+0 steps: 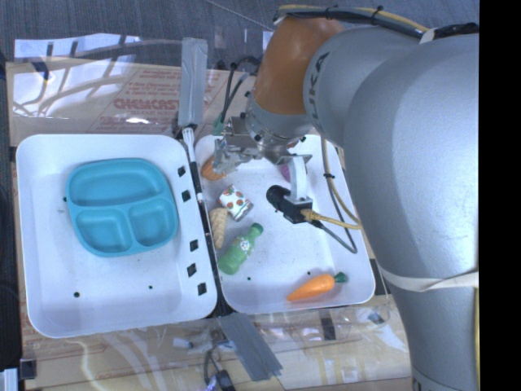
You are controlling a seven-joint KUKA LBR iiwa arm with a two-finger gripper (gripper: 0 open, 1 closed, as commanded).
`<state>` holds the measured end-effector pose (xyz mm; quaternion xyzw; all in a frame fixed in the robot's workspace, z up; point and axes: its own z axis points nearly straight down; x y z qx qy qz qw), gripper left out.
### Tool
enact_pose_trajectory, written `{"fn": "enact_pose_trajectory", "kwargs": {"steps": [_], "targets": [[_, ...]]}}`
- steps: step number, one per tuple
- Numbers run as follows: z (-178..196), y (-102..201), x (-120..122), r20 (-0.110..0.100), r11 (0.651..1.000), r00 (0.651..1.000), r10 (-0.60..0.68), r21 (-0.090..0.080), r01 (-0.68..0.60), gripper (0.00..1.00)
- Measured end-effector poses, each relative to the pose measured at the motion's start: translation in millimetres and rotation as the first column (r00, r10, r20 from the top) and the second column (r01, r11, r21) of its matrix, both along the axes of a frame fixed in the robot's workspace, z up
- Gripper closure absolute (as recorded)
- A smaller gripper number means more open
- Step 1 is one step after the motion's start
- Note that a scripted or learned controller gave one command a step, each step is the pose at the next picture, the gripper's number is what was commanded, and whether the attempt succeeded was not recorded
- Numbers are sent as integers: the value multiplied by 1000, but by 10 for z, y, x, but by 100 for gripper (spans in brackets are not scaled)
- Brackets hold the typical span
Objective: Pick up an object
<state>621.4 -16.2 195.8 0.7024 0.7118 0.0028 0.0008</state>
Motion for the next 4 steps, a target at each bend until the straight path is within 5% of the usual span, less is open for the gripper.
{"fn": "enact_pose_trajectory", "kwargs": {"steps": [1, 2, 3, 4], "targets": [[-38, -29, -19, -8, 1000, 1000, -4, -2, 4, 0], [-572, -1043, -808, -14, 1000, 1000, -15, -6, 15, 0], [-1037, -867, 258, -7, 1000, 1000, -6, -3, 6, 0], [-954, -858, 232, -19, 1000, 1000, -2, -1, 2, 100]]}}
